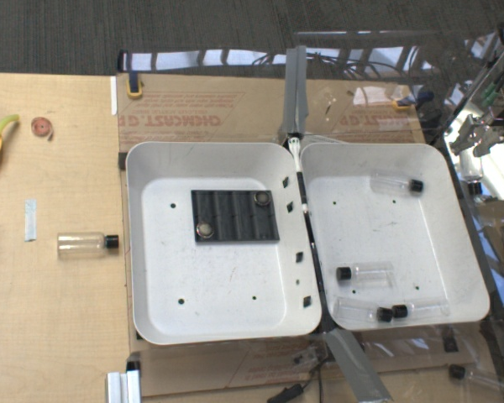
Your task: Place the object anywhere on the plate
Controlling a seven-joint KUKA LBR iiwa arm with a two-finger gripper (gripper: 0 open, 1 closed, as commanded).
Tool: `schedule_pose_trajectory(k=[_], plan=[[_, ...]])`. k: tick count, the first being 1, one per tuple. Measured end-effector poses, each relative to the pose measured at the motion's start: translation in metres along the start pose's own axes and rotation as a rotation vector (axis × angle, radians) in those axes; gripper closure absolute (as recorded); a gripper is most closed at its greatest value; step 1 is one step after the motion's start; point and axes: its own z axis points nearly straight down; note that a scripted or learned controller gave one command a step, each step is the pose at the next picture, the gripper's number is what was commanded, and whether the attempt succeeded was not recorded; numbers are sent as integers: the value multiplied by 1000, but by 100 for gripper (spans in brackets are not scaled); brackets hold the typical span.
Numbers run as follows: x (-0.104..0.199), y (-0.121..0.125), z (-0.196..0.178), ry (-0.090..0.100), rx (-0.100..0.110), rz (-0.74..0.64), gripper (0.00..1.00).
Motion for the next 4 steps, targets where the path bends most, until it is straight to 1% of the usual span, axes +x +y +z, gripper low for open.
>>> schedule_pose_trajectory(k=[1, 2, 3, 4], plan=[[11, -58, 57, 2, 3, 168, 100], [29, 33, -80, 0, 2, 161, 100], [68, -59, -15, 1, 3, 18, 100], [117, -132, 23, 2, 3, -189, 100]])
